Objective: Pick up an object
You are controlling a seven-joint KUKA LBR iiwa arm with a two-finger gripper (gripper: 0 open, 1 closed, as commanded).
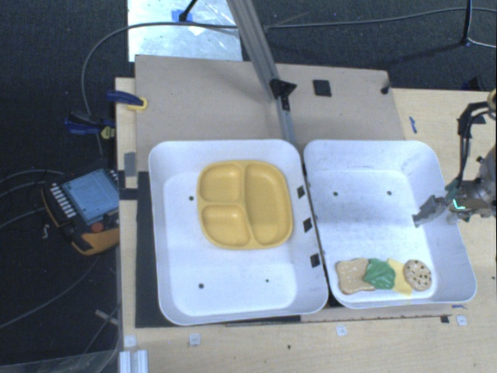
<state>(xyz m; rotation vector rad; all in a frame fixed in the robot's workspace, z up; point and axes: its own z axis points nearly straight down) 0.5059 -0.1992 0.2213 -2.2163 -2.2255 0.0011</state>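
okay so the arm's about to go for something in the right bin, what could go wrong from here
1. The toast, green piece, yellow piece and cookie lie touching or overlapping in a row, so a grasp may catch two or nudge a neighbour.
2. They sit close to the right bin's near wall, so the gripper could strike the rim coming down.
3. The pieces look flat, so a grasp might slide off.

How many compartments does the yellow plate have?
3. The yellow plate in the left bin has one long compartment on its right side and two smaller ones on its left, far and near.
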